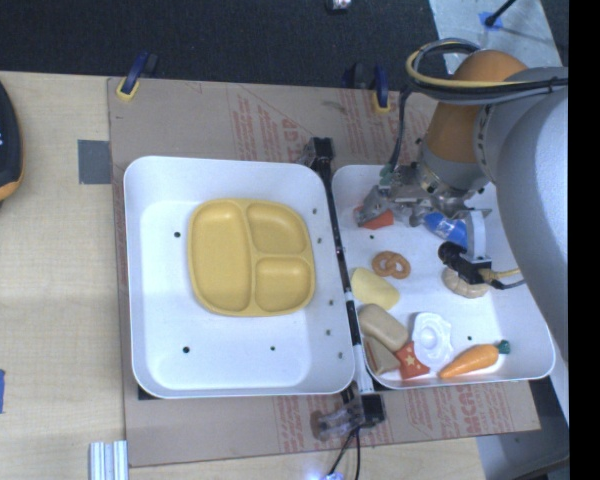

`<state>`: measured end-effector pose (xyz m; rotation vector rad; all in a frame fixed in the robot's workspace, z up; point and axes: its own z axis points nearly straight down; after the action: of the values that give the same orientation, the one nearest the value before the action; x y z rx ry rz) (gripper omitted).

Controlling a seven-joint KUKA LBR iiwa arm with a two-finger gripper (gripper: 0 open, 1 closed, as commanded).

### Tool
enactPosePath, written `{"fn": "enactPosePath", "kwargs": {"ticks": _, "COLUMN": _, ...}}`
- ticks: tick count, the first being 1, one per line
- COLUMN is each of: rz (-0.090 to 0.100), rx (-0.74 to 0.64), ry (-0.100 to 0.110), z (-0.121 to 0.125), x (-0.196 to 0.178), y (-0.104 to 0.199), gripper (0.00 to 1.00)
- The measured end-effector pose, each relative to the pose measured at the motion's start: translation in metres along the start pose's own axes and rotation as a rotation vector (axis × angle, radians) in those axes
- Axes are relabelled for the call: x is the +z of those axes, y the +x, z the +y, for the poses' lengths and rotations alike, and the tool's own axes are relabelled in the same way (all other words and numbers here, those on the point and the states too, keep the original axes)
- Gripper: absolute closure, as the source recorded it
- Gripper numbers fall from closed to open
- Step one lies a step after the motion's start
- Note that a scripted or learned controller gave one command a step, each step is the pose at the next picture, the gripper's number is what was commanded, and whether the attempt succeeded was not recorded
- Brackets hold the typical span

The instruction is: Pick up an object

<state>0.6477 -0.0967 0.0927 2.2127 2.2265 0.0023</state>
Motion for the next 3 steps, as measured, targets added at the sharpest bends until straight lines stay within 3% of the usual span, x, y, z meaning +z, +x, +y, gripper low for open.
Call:
{"fn": "enactPosePath", "kwargs": {"ticks": 1, "rz": 0.001, "rx": 0.004, "ry": 0.005, "z": 0.009, "x": -0.001, "y": -0.028, "gripper": 0.0}}
{"fn": "enactPosePath", "kwargs": {"ticks": 2, "rz": 0.003, "rx": 0.004, "ry": 0.013, "z": -0.058, "x": 0.001, "y": -0.003, "gripper": 0.0}}
{"fn": "enactPosePath", "kwargs": {"ticks": 3, "rz": 0.0, "rx": -0.001, "ry": -0.001, "z": 0.012, "x": 0.0, "y": 0.003, "gripper": 0.0}}
